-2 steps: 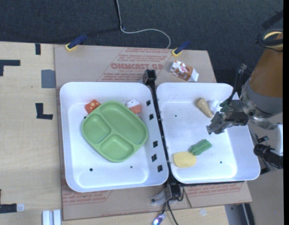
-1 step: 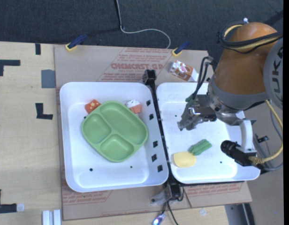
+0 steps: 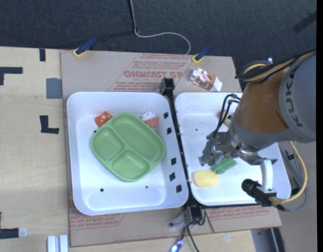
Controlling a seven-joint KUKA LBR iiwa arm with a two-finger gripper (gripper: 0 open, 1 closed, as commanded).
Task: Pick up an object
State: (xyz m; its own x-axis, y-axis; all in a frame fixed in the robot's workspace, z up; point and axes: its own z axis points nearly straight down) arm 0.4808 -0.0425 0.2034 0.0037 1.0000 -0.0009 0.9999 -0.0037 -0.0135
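Gripper (image 3: 214, 154) lowered in right bin (image 3: 190, 121).
Finger state not discernible; possibly touching green object (image 3: 224, 166), just beside yellow object (image 3: 206, 179).

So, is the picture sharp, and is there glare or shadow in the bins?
Camera view: mostly sharp, evenly lit; the white bins are bright but keep detail; soft shadow lies beside the green plate; the gripper area looks slightly blurred.
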